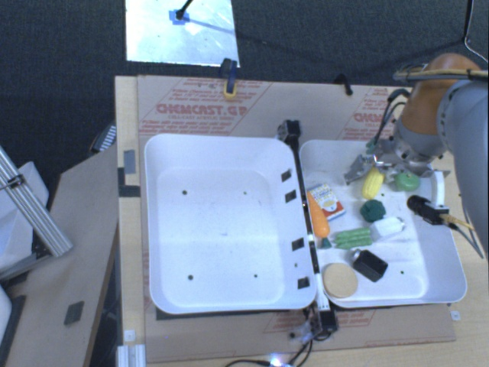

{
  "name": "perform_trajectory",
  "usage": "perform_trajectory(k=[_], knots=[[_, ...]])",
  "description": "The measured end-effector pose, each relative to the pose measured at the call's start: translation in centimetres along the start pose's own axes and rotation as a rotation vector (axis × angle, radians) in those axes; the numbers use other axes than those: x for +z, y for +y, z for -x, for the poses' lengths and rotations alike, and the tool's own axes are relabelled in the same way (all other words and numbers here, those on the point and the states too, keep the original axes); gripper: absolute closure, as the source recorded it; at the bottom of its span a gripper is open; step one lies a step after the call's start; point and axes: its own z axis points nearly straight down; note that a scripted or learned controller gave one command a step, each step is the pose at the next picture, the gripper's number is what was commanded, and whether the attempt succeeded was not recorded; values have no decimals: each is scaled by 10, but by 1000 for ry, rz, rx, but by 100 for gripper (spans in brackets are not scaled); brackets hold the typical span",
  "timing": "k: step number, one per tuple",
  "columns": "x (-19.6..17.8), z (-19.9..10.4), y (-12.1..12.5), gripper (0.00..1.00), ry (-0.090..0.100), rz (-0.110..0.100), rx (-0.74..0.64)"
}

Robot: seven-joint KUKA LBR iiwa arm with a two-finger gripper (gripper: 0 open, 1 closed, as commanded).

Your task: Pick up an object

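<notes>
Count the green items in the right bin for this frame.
3. A long green vegetable lies by the divider, a dark green lump sits mid-bin, and a light green piece rests beside the gripper, which could be hiding others.

- Left bin (221, 228): smooth white plastic with a faint sheen.
- Right bin (439, 270): the same smooth white plastic.
- Bench board (199, 105): matt, pale, printed with red lettering, like protective paper.
- Floor (61, 52): dark, rough carpet-like texture.
- Round disc (340, 280): matt, wood-coloured.
- Black block (370, 266): matt.
</notes>
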Motion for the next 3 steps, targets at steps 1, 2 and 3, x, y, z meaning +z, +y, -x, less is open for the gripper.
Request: perform_trajectory(k=[1, 2, 3], knots=[[-13, -2, 3, 100, -4, 11, -7], [0, -50, 10, 100, -1, -1, -9], [-108, -149, 14, 100, 2, 19, -16]])
